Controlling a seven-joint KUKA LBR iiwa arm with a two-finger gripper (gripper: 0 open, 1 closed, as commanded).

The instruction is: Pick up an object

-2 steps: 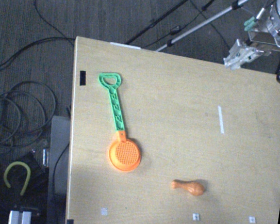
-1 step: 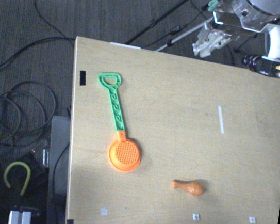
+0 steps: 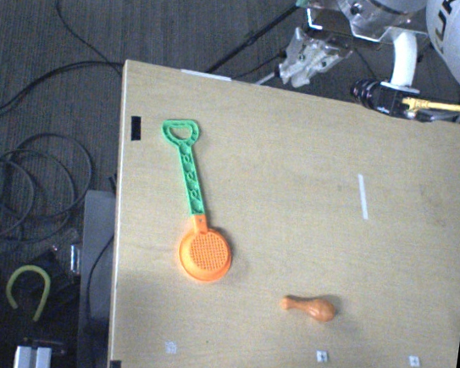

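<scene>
A toy strainer lies on the tan tabletop (image 3: pixel 308 233), left of middle. Its green handle (image 3: pixel 187 172) runs down to an orange mesh head (image 3: pixel 205 255). A small orange-brown gourd-shaped piece (image 3: pixel 311 308) lies lower, to the strainer's right. My gripper (image 3: pixel 306 62) hangs above the table's far edge at the top of the view. It is well away from both objects, with nothing seen in it.
A thin white strip (image 3: pixel 363 196) lies on the right half of the table. Small markers (image 3: pixel 322 355) dot the near right corner. Left of the table's edge the dark floor holds cables (image 3: pixel 34 175) and a green hook (image 3: pixel 28 286).
</scene>
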